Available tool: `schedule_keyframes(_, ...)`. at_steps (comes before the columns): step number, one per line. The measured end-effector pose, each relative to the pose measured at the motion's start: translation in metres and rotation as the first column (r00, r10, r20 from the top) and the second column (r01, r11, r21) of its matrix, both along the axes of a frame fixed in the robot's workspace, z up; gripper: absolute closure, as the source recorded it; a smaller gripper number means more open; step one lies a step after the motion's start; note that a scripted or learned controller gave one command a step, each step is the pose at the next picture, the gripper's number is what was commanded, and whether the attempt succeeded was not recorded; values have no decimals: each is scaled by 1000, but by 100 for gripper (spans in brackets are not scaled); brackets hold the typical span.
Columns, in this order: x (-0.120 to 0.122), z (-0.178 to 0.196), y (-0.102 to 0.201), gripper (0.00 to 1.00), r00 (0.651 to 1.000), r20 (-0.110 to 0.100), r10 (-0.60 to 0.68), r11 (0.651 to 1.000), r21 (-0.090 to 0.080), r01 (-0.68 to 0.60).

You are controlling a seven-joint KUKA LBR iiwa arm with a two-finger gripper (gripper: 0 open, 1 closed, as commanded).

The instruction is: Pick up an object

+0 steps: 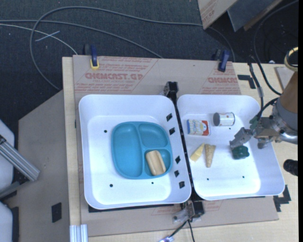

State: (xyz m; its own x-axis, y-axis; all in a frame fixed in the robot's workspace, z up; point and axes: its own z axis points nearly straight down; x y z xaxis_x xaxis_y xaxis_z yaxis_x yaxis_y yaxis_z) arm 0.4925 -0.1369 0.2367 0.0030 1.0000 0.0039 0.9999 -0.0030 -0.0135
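Left bin (90, 142) held one blue plate (130, 151) with one tan roll (155, 161); right bin (236, 182) held two yellow wedges (197, 152), one can (224, 118), one carton (197, 126) and one green lump (240, 151) (gripper (239, 139) just beside it, whether spread or closed I could not tell).

arm (289, 106) runs off the right edge, most of it out of frame. the gripper (240, 142) overlaps the far side of the dark green object (241, 152) in the right bin (265, 186); can't tell the object's shape or whether they touch. print on the small box (198, 126) is too small to read, same for the silver can (224, 118). the 2 pale wedges (209, 155): material unclear. cardboard box (215, 12) is cut by the far edge. white gear (4, 184) is cut by the left edge, can't identify it.
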Motion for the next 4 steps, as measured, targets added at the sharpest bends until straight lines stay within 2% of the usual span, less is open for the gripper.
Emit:
schedule_keyframes(1,3,6,0,0,1000,12,4,1000,-2,-4)
schedule_keyframes(2,4,-56,-4,0,1000,7,2,1000,-1,-2)
schedule_keyframes(4,-1,-151,-2,0,1000,8,3,1000,-1,-3)
